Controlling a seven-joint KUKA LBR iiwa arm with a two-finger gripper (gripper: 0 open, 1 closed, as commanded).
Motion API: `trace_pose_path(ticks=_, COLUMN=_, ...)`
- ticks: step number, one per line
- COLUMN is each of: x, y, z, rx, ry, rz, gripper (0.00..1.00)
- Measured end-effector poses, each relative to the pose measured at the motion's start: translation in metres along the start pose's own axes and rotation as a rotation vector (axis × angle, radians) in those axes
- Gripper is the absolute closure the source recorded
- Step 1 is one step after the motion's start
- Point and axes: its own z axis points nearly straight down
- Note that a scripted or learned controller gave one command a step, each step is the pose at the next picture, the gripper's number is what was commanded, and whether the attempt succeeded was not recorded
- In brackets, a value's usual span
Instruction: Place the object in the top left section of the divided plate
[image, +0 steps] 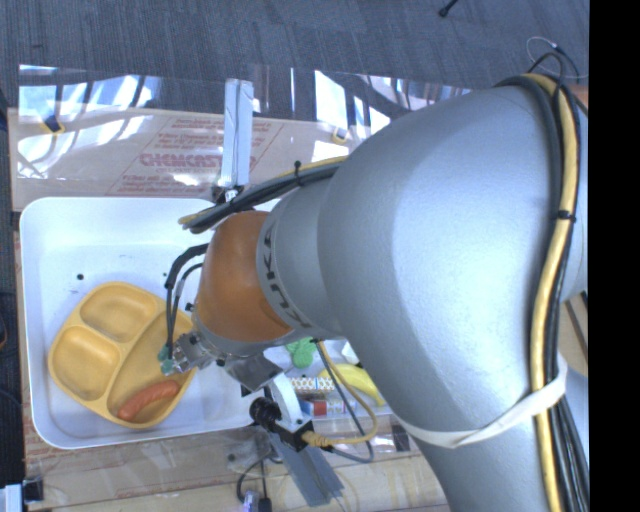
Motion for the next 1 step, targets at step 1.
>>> trace_pose_path(ticks=1, x=0.0016, y=-0.0005, z=0.0006, rx=0.003, ry=0.002, rz=-0.002, gripper=0.00)
